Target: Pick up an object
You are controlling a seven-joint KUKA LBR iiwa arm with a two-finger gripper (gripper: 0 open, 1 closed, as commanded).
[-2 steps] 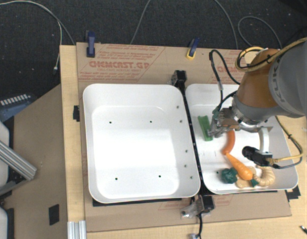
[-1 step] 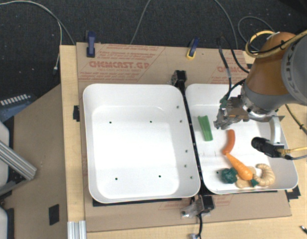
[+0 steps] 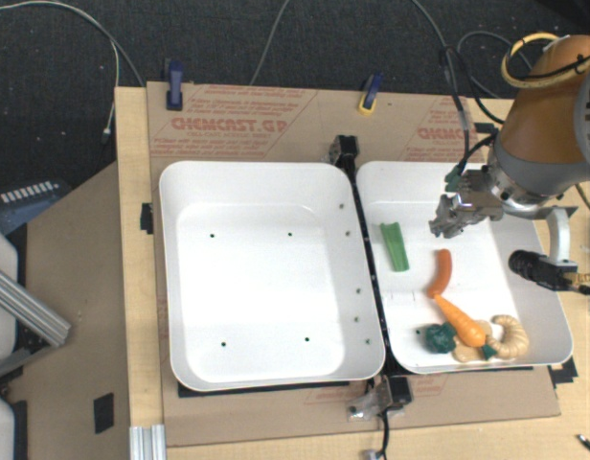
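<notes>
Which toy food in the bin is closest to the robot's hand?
The green strip, lying just below-left of the hand. The red sausage is nearly as close; the carrot lies farther down.

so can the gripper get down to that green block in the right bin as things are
Probably yes. The green block lies alone on the floor of the right bin, apart from the orange sausage and the toy pile. The gripper hovers just beside it, with nothing between them.

Left bin (image 3: 266,286) sits beside right bin (image 3: 410,185). Blue clamp (image 3: 173,84) and yellow clamp (image 3: 371,94) grip the board's far edge.
</notes>
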